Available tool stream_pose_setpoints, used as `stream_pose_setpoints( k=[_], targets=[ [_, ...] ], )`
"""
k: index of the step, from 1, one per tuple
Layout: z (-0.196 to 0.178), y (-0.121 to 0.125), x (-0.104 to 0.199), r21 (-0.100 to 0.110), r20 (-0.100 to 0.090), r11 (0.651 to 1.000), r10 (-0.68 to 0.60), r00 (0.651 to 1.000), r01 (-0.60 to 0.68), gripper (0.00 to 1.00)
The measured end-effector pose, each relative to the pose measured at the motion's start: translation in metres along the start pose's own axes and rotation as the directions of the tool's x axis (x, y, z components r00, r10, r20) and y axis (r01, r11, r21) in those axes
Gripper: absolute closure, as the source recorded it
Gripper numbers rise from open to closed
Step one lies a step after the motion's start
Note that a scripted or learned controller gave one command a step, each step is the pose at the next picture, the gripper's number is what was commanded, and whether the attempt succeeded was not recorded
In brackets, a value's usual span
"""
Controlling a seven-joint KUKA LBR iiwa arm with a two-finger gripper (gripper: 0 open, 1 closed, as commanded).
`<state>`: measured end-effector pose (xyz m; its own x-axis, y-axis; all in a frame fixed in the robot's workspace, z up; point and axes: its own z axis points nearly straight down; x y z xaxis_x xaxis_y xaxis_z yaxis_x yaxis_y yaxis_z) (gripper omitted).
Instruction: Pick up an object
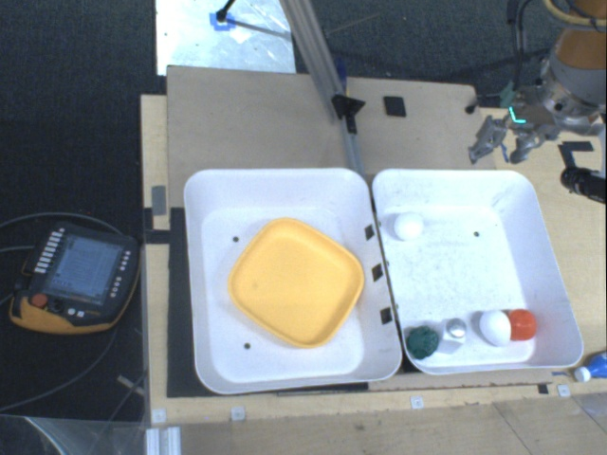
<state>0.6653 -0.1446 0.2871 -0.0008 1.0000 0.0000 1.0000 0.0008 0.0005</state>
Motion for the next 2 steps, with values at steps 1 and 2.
stream_pose_setpoints(
  k=[1, 2],
  targets=[
    [0.0, 0.0, 0.0, 0.0, 0.0, 1.0, 0.0, 1.0, 0.0, 0.0],
    [0.059, 0.005, 0.006, 0.004, -0.001, 1.0, 0.0, 1.0, 0.0, 0.0]
  ],
)
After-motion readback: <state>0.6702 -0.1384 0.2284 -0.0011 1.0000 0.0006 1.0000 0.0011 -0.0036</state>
